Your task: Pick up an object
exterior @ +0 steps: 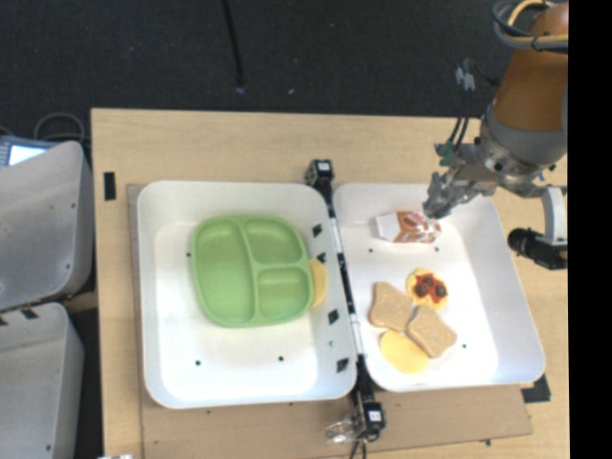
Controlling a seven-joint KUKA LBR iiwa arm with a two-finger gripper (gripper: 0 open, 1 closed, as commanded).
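Observation:
In the right bin (497, 295) lie a white and red packet (406, 226), a round yellow piece with red and dark topping (427, 287), two tan toast slices (391, 306) (432, 332) and a pale yellow disc (402, 354). My gripper (440, 202) hangs at the back of that bin, its tip right at the packet's right end. I cannot make out how its tip stands or whether it grips the packet.
The left bin (172, 352) holds a green divided tray (252, 271) with a yellow piece (318, 282) peeking out at its right edge. Black clips sit along the seam between the bins. The arm's orange band (531, 84) rises at the upper right.

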